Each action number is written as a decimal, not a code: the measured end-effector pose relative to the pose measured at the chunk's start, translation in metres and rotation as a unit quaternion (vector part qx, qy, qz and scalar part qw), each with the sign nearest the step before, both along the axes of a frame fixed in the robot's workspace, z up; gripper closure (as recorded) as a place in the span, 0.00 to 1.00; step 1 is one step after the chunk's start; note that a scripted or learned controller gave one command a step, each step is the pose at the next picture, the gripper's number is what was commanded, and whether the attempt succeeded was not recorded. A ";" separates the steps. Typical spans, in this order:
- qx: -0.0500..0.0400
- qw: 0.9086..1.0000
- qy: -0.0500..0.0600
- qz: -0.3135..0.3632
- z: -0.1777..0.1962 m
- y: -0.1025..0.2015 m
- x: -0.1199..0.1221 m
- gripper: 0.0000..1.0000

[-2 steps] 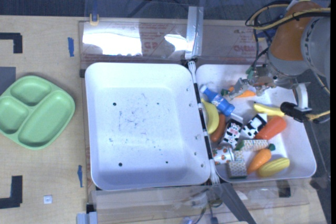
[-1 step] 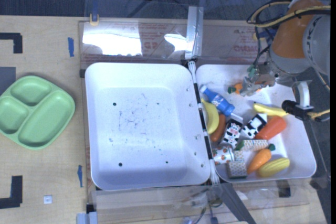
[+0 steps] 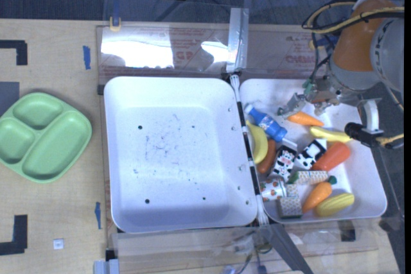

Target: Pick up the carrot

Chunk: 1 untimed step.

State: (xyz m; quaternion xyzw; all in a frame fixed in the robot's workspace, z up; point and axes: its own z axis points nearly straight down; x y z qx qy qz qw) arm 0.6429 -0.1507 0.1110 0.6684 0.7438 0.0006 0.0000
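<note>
I've got the gripper [image 3: 308, 99] low over the back of the right bin [image 3: 376, 202], and I can't tell from this angle how it's set. Just beside it, toward me, lies a small carrot [image 3: 306, 119], next to a blue bottle [image 3: 266, 124] and a banana [image 3: 329, 134]. A second carrot [image 3: 317, 194] with a green top sits at the front of the pile, well apart. I read this as the approach step, nothing lifted yet. Next I'd want to drop squarely onto the near carrot without nudging the banana.
</note>
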 end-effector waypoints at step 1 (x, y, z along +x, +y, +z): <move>-0.001 0.980 -0.001 0.200 -0.026 -0.032 -0.017 0.00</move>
